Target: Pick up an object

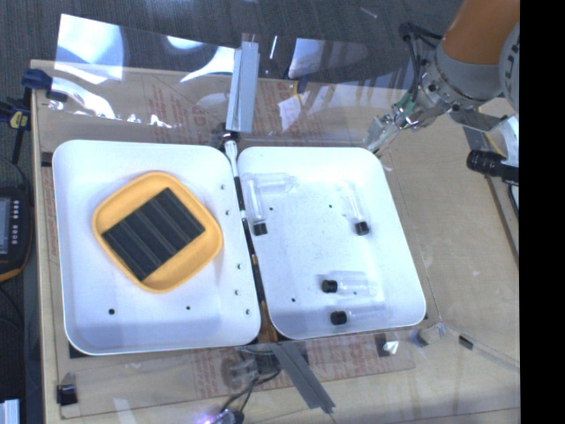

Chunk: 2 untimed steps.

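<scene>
**Camera view: pick not yet begun, gripper outside the bins**

Item 1, candidate objects. An orange dish with a dark ribbed insert point(157, 230) lies flat in the left bin point(79, 325), centre-left of the frame, apart from every wall. Several clear tubes with black caps lie in the right bin point(402, 312): one near its upper left corner point(254, 203), one toward its upper right point(356, 210), two at lower centre point(346, 283) and point(353, 314). The tubes are nearly transparent; their outlines are faint against the white floor.

Item 2, gripper point(388, 131). Sits at the upper right of the frame, just beyond the right bin's top right corner, above the bench surface. Carries nothing. Whether the fingers are spread or closed cannot be told at this size.

Item 3, arm point(477, 34). Grey with orange band, entering from the upper right.

Step in hand, judged: approach; no object is touched.

Next move calls for, judged: travel toward the lower left, over a bin floor, centring above one chosen piece, then a descent. The nearest is the upper right tube; tubes are slim and may roll, so the fingers should close across the tube's width.
</scene>
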{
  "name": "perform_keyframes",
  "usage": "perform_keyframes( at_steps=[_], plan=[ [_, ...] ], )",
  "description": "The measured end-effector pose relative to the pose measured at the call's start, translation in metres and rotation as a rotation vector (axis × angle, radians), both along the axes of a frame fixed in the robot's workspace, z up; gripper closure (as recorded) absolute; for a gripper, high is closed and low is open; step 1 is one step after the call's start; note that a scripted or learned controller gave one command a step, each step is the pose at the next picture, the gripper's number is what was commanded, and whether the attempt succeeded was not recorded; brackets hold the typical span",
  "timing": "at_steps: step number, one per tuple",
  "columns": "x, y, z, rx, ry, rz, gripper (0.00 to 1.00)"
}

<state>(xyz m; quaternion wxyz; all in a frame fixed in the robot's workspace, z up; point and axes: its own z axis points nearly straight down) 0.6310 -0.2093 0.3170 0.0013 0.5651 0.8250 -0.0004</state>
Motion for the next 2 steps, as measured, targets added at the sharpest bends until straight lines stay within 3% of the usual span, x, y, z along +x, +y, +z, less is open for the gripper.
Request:
perform_keyframes(
  at_steps=[1, 2],
  plan=[
    [0.0264, 0.0014, -0.0832, 0.002, 0.005, -0.032, 1.0],
    [0.0265, 0.0013, -0.0827, 0.002, 0.004, -0.032, 0.0]
  ],
)
